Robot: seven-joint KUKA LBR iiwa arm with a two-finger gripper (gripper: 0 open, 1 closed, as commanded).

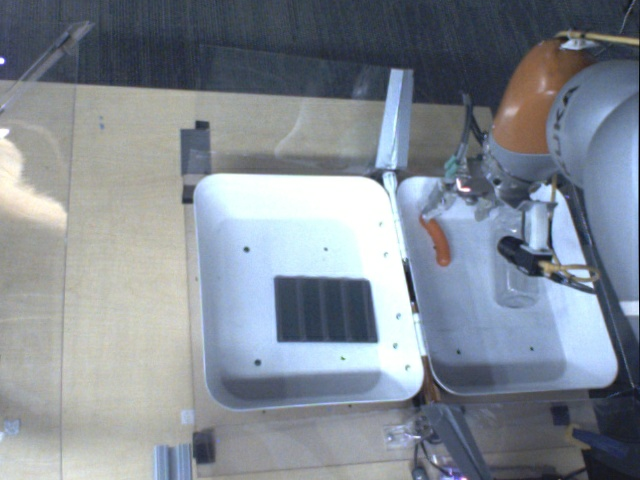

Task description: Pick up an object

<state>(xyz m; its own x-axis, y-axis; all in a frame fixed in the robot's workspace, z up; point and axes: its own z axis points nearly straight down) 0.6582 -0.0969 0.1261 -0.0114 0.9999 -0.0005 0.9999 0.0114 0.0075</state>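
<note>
A small orange-red sausage-shaped object [437,242] lies in the right bin [560,368], near its left wall. A clear plastic cup-like piece [518,286] sits further right in the same bin. My gripper [458,204] hangs over the back left part of the right bin, just above and behind the orange object. It looks open, with one grey fingertip [433,207] close to the orange object's upper end and nothing between the fingers. A dark ribbed rectangular block [325,309] lies flat in the middle of the left bin [230,228].
The grey arm with its orange band [530,93] fills the upper right, and a black part with a yellow cable [530,258] hangs over the right bin. A metal post [394,118] stands behind the gap between the bins.
</note>
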